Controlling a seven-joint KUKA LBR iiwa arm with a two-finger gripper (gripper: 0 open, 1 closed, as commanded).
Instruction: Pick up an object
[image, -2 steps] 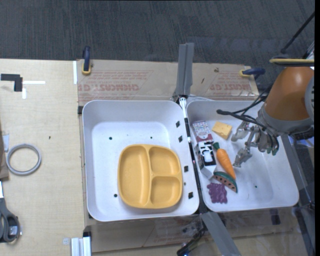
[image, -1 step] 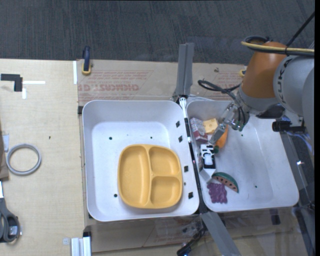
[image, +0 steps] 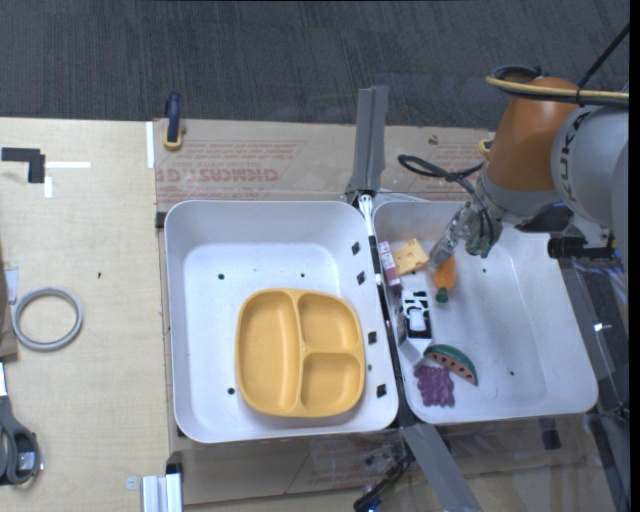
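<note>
My gripper (image: 452, 248) hangs over the back left part of the right bin (image: 540, 350), reaching in from the right. Just under its fingers lies a small orange carrot-like piece (image: 444, 273), and beside that to the left a yellow cheese wedge (image: 408, 256). Nothing shows between the fingers. Nearer the front of the same bin lie a watermelon slice (image: 453, 361) and a purple bunch of grapes (image: 434, 385). A black and white box (image: 416, 314) leans on the bin's left wall.
The left bin (image: 200, 250) holds a yellow divided plate (image: 299, 352). On the bench to the left lie a roll of tape (image: 44, 318) and scissors (image: 18, 450). A grey divider post (image: 368, 140) stands between the bins at the back.
</note>
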